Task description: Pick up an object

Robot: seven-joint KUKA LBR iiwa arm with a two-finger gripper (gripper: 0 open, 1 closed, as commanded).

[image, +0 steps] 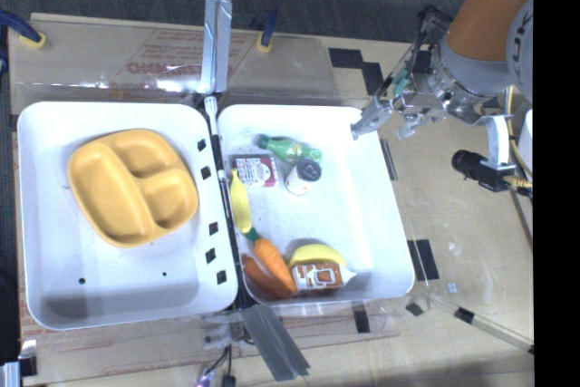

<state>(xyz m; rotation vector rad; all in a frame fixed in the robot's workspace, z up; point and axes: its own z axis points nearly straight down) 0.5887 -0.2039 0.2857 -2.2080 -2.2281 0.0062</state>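
Objects to pick: all lie in the right bin (385, 222), none between the gripper's fingers.
Green bottle (286, 147): on its side near the bin's far wall, pointing left to right.
Red carton (255, 169): flat, just left of the bottle, close to the divider between the bins.
Small white container (302, 176): dark cap, just below the bottle's right end.
Banana (240, 204): lies along the bin's left wall.
Carrot (271, 260): near the front left corner, tilted, beside a brown item against the wall.
Yellow object (316, 253): rounded, touching an orange-labelled carton (318, 277) at the front wall.
Left bin (45, 222): holds a yellow divided tray (132, 186).
Gripper (373, 118): at the right bin's far right corner, over the rim, apart from every object.
Jaw state: cannot tell; the fingertips are too small and blurred.
Arm (489, 14): enters from the right, orange band visible.
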